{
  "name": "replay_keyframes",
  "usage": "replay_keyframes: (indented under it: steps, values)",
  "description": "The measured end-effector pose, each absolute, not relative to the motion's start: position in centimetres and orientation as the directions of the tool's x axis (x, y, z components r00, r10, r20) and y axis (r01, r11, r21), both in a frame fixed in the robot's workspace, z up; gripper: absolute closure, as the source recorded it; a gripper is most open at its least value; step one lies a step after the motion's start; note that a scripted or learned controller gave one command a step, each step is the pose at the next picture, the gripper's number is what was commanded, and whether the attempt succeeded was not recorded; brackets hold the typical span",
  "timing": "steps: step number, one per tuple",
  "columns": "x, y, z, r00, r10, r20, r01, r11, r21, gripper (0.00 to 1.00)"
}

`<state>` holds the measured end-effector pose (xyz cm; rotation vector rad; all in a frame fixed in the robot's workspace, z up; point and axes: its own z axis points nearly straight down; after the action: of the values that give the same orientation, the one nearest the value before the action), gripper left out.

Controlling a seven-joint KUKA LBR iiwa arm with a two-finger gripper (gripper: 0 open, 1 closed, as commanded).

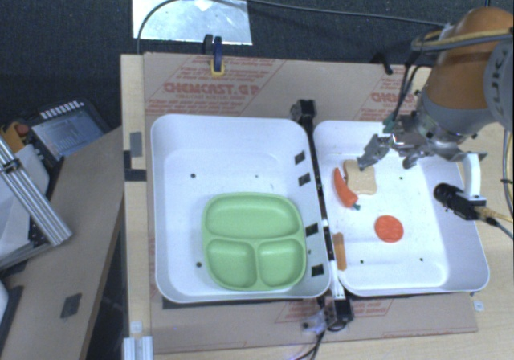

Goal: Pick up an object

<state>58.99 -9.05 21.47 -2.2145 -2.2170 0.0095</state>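
Observation:
In the right bin [418, 270] lie a tan bread slice [362, 179], a red-orange pepper [345, 189] touching its left side, and a flat orange-red disc [389, 228]. A small brown-orange stick [339, 251] lies along the bin's left rim. My gripper [392, 155] hangs over the bin's back part, just up and to the right of the bread slice. Its two grey fingers [373, 151] stand spread apart and open with nothing between them.
The left bin [185, 190] holds a green divided plate [253, 239]. A black divider strip [313, 182] with clips runs between the bins. A black cylindrical fitting [454, 199] sits at the right bin's right side. The grey arm with its orange band [474, 29] comes in from the upper right.

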Motion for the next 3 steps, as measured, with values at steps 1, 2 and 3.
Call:
replay_keyframes:
  steps: [1,2,3]
  values:
    - [59.2,-9.0,22.0,-0.003,1.000,0.000,1.000,0.003,0.001,0.00]
    - [58.7,-8.9,15.9,-0.001,1.000,0.001,1.000,0.001,-0.004,0.00]
    - [59.5,-9.0,11.2,-0.001,1.000,0.001,1.000,0.001,-0.003,0.00]
